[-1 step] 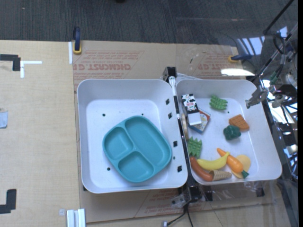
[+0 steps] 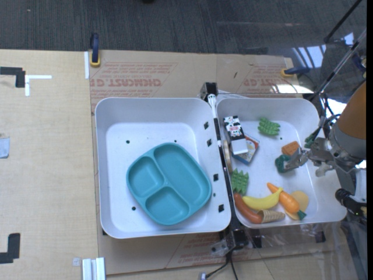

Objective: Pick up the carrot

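- Bench [image 2: 46, 174] bears two bins; carrot [image 2: 285, 199] lies in right bin [image 2: 303, 107], against banana [image 2: 262, 202].
- Gripper [image 2: 300, 159] hovers above-right of carrot, poised for descent; finger spread cannot be told.

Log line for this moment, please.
end effector: over right white bin, beside teal toy | orange toy carrot: lying by yellow banana, not gripped
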### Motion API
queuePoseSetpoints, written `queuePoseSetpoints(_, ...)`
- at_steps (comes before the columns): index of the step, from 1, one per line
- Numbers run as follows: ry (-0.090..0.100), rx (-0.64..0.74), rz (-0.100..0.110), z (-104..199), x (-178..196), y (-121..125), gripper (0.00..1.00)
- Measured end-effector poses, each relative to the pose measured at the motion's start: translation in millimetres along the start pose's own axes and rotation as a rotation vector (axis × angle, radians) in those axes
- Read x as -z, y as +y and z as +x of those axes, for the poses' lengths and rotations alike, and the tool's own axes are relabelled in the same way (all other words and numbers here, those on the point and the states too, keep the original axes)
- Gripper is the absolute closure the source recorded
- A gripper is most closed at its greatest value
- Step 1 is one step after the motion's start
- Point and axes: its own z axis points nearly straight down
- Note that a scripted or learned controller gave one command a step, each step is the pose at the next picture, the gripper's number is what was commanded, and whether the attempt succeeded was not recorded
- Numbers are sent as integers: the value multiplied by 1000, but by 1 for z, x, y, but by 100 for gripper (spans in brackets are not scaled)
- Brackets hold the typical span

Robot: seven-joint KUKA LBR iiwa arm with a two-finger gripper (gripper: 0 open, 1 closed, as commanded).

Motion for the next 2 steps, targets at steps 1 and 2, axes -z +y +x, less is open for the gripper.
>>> queuePoseSetpoints(1, 2, 167, -3, 20, -43, -37, 0)
queuePoseSetpoints(2, 0, 161, -7, 19, -34, -35, 100)
